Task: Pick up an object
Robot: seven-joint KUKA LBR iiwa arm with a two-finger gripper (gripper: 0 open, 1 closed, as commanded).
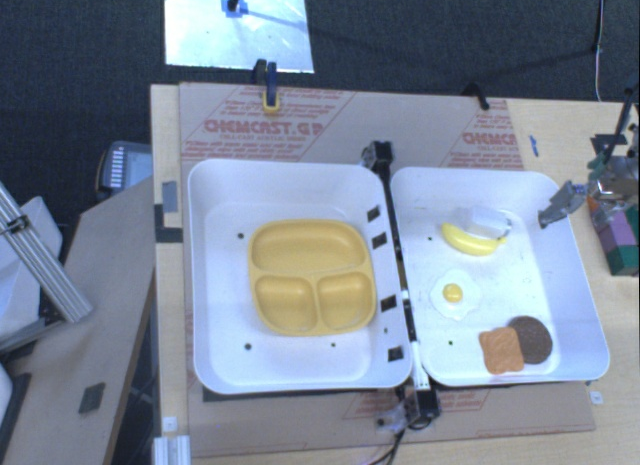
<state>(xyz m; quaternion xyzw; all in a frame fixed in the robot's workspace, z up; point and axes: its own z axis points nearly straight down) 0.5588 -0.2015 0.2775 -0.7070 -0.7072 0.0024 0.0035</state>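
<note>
**Illumination and Image Quality**

Lighting is even, diffuse and bright. The white bins (300,178) appear near overexposure, with faint shadows along the inner walls. A metal sheet (238,15) at top shows a pale blue-white glare. Focus is soft overall; fine detail is grainy. Edge distortion is slight.

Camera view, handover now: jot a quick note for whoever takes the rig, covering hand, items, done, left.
Hand: at the right bin's far right rim, nothing visibly between its fingers.
Right bin: banana beside a small white piece, fried egg, toast touching a brown patty.
Left bin: yellow divided plate.
Done: nothing lifted.
Left: pick any one item; the banana lies closest.
</note>
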